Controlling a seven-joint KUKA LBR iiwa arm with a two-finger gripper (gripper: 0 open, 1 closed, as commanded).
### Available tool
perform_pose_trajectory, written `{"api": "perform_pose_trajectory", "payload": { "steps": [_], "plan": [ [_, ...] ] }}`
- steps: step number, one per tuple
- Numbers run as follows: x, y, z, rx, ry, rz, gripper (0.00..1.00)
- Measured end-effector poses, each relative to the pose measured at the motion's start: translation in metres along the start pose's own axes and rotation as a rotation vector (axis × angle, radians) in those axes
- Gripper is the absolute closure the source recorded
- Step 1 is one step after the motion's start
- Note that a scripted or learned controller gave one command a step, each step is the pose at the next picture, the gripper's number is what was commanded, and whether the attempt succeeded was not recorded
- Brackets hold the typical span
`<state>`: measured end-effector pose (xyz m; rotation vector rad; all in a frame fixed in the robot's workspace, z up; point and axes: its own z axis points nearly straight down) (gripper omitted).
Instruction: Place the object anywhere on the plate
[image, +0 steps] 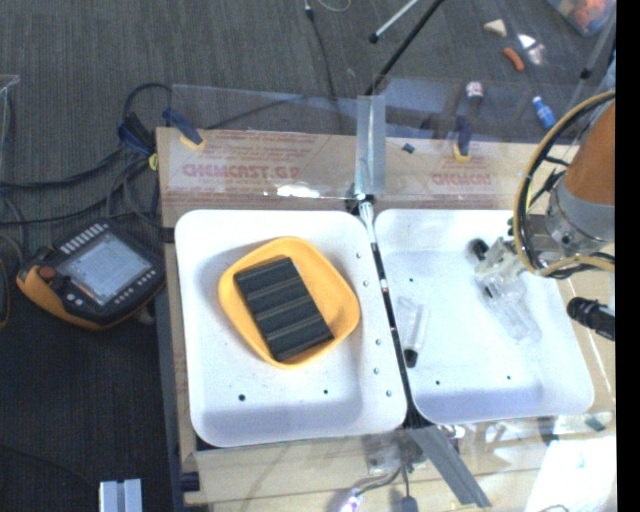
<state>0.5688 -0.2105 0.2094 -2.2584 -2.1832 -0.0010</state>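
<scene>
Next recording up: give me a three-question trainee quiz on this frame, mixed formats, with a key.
1. True or false: the black ribbed block lies on the yellow plate.
2. Multiple choice: the gripper is over
A. the left bin
B. the right bin
C. the teach pendant
3. Fill in: the plate sits in the ____ bin.

Key
1. True: the block rests near the plate's middle, with yellow rim showing all round it.
2. B: the arm comes in from the right, and the gripper hangs over the right bin's upper part, apart from the plate.
3. Left.
</scene>
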Motion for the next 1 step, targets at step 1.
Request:
{"api": "perform_pose_trajectory", "payload": {
  "steps": [1],
  "plan": [
    [0.0001, 0.0001, 0.0, 0.0, 0.0, 0.0, 0.0]
  ]
}}
